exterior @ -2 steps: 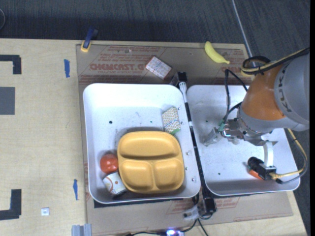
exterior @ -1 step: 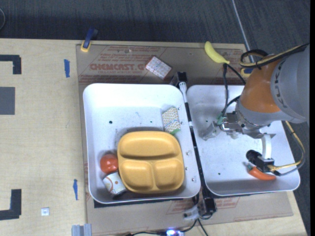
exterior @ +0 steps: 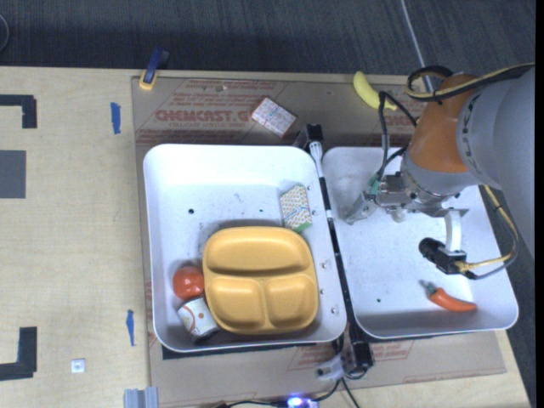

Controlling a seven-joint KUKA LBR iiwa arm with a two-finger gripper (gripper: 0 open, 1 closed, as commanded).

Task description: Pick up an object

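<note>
My gripper (exterior: 357,209) hangs low over the far left part of the right bin (exterior: 399,313), below the grey wrist and orange band. An orange carrot-like toy (exterior: 450,300) lies near that bin's front right corner, well apart from the gripper. In the left bin (exterior: 170,185), a big yellow divided tray (exterior: 259,279) rests at the front. A red ball (exterior: 189,281) and a small white-and-orange can (exterior: 197,317) sit against its left side. A small patterned packet (exterior: 295,206) lies by the right wall.
A black fitting with a yellow cable (exterior: 442,253) hangs from the arm over the right bin. Behind the bins lie a patterned card (exterior: 274,116), a yellow piece (exterior: 367,90) and a blue clip (exterior: 153,66). The two bins meet at a ridge (exterior: 331,245).
</note>
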